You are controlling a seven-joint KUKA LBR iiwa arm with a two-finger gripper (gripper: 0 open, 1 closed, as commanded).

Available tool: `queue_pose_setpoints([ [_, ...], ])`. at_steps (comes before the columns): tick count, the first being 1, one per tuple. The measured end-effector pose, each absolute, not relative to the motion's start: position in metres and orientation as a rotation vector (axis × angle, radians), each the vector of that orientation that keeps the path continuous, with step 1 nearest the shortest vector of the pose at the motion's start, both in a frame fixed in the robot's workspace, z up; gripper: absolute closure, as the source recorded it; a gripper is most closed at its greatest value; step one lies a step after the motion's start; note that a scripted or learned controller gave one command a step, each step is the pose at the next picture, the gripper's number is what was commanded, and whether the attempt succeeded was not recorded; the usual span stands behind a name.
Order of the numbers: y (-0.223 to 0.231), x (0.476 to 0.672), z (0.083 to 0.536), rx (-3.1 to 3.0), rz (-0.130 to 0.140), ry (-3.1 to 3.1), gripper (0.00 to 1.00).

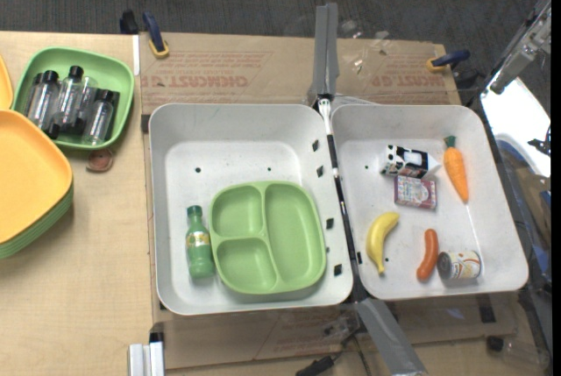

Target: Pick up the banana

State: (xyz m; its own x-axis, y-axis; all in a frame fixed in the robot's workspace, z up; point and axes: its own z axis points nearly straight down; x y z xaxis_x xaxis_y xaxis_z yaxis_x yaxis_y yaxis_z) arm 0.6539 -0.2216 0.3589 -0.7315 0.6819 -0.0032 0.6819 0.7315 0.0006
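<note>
The yellow banana (pixel 381 239) lies in the right white bin (pixel 491 146), near its front left corner, curved and pointing toward the front edge. Nothing touches it. An orange-red sausage (pixel 427 254) lies a little to its right, and a small pink packet (pixel 415 191) sits just behind it.
Also in the right bin are a carrot (pixel 456 173), a black-and-white toy (pixel 405 161) and a small can (pixel 460 266). The left bin (pixel 175 146) holds a green divided tray (pixel 266 237) and a green bottle (pixel 199 242). Off to the left stand orange plates (pixel 31 181) and a green dish of vials (pixel 74 98).
</note>
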Motion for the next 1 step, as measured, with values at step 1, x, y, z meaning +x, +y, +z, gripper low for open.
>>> queue_pose_setpoints([
  [1, -0.2216, 0.6539, 0.3589, 1.150, -0.001, 2.920, 0.00],
])
